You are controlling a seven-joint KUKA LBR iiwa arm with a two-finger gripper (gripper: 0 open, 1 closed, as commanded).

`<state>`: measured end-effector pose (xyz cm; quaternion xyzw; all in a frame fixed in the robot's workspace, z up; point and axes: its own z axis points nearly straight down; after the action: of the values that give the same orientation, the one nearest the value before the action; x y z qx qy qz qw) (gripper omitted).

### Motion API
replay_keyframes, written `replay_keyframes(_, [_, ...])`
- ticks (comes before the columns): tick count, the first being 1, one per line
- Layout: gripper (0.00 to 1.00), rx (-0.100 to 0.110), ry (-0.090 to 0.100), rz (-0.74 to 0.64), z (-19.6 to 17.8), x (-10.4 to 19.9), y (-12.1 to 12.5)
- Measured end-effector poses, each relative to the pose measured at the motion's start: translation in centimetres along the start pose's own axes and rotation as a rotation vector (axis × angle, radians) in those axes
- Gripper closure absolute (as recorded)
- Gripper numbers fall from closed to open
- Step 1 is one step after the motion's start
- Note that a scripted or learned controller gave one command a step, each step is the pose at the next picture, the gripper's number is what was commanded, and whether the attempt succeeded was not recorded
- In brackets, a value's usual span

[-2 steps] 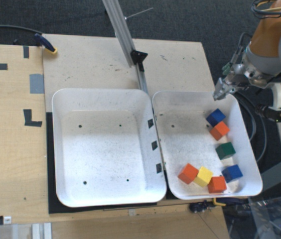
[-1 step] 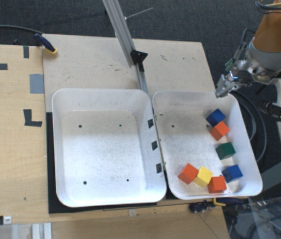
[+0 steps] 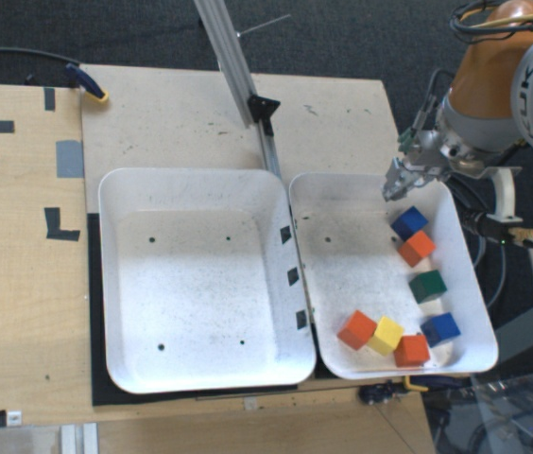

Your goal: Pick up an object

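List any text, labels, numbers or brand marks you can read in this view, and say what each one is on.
No text can be read in this view.
Arm: dark marks at the right frame edge on the grey casing, cut off and too blurred to read.
Blocks, such as the blue block: plain faces.
Bench: grey tape patches, no lettering.
Right bin: small black marks, not characters.

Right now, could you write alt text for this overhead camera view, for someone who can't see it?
A grey and orange robot arm's end effector hovers over the top edge of the right white bin, which holds seven small cubes: two blue, three orange, one green, one yellow. The left white bin sits beside it on a wooden bench.
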<state>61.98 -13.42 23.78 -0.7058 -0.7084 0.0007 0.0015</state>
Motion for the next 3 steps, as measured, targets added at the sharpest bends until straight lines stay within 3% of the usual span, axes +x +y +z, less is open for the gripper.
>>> replay_keyframes(3, [1.0, 0.0, 0.001, -0.004, -1.1, 15.5, -5.3])
